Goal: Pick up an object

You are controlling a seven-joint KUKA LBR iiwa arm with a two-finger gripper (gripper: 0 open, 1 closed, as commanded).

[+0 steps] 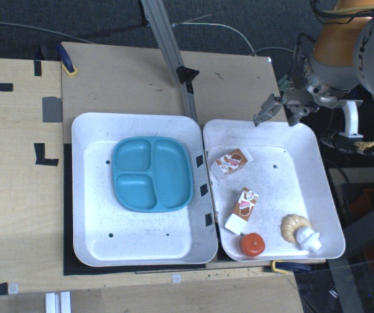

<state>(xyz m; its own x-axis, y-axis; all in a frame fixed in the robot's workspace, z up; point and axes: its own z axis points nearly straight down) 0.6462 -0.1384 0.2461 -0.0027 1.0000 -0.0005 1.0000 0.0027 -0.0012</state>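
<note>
Pale plywood desk [17, 194] with black tape marks [42, 154] and a grey tape patch [52, 109] at left; dark blue-grey carpet floor [57, 8] behind; slanted grey metal post [164, 34] at rear; thin pale cable [229, 30] across carpet; lighting even, diffuse.

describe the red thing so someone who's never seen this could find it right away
Look at the right bin, the one without the blue plate. Along its near edge lies a small red ball, just below the carton and left of the tan-and-white toy. It is the only round, plain red thing there.
</note>
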